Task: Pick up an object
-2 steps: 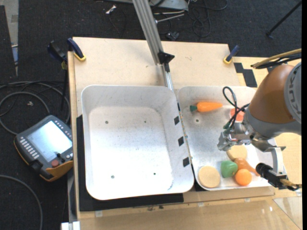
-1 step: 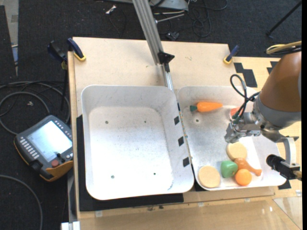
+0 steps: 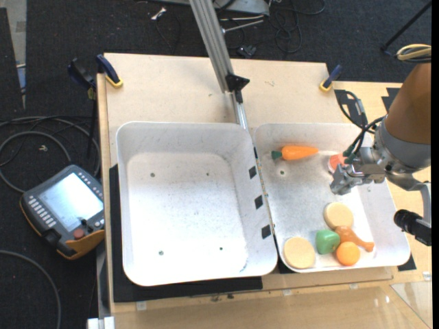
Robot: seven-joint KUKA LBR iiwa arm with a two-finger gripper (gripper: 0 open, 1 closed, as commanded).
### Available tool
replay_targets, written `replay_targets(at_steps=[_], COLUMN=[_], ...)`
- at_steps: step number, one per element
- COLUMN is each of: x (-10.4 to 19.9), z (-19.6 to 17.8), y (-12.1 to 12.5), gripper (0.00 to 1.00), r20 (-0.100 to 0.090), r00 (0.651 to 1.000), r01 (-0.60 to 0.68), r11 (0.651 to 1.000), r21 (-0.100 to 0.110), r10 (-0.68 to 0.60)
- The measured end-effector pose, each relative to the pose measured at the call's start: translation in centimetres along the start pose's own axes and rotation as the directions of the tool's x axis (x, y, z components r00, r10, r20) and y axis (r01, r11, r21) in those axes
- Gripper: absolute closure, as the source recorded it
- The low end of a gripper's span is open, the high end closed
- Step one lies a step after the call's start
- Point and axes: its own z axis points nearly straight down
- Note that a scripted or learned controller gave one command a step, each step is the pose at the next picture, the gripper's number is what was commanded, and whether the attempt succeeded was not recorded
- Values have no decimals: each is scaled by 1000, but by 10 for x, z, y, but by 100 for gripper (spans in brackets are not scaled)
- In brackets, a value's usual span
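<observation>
the gripper (image 3: 341, 182) hangs low over the right bin (image 3: 302, 184), above bare floor near its far right side; whether its fingers are open or closed i cannot tell, and nothing shows between them. just behind it peeks a small red piece (image 3: 335, 161), likely the nearest target. the carrot (image 3: 299, 153) lies apart to the left. nearer the front edge cluster two tan discs (image 3: 338, 215) (image 3: 299, 251), a green block (image 3: 327, 240) and an orange ball (image 3: 348, 253), crowded enough to make a clean grasp harder.

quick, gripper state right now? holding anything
Gripper: cannot be told whether open or shut; it sits low in the right bin, near a small red object, with nothing visibly held.
</observation>
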Motion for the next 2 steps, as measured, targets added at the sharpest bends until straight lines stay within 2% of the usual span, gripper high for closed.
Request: replay_targets(at_steps=[1, 2], x=[53, 99], z=[14, 18], y=[22, 33], gripper=[100, 100], r20=[-3, -2], r00=[1000, 1000], r01=[3, 4], r11=[1000, 1000], r21=[5, 5], r10=[-3, -4])
